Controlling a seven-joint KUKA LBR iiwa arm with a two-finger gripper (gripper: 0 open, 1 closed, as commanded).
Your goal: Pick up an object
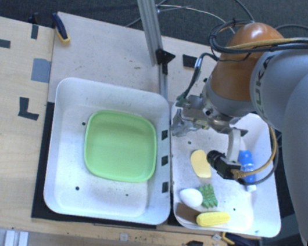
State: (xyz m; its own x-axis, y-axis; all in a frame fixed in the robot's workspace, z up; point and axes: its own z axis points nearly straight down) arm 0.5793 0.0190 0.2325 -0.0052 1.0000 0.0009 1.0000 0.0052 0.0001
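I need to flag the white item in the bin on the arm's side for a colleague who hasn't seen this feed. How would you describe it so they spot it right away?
Look at the right bin, the one under the arm. Near its front edge lies a small cluster, and the white egg-shaped piece is its leftmost member. It is the only plain white, smooth rounded item there, beside the green leafy piece and above-left of the yellow corn cob.

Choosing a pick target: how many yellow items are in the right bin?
2. A pale yellow piece lies mid-bin, and a brighter yellow corn-like piece lies at the near edge of the right bin. The arm may hide more.
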